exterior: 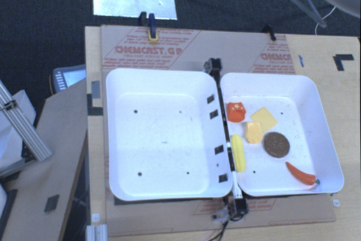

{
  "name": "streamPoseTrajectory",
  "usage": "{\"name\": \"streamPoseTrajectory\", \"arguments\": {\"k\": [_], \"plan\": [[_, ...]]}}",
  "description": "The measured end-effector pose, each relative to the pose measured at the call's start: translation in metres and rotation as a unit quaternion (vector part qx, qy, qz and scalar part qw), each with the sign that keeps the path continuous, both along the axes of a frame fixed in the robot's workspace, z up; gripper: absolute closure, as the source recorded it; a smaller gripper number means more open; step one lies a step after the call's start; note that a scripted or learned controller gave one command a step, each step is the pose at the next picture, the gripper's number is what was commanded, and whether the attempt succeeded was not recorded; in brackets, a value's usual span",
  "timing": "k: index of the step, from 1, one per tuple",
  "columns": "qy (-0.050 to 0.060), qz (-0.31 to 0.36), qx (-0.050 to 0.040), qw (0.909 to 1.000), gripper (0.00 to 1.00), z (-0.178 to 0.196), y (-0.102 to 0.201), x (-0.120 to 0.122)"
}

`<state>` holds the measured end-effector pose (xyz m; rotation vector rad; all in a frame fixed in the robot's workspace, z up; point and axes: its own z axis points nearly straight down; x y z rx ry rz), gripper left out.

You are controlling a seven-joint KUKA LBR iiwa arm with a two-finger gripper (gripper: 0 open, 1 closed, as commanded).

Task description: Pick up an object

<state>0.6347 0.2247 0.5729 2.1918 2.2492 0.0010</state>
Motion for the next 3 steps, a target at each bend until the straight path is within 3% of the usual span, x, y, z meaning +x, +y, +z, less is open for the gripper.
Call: {"name": "streamPoseTrajectory", "arguments": {"k": [3], "plan": [[-0.001, 0.007, -0.0002, 1.0, 1.0, 0.03, 0.003, 0.001]]}}
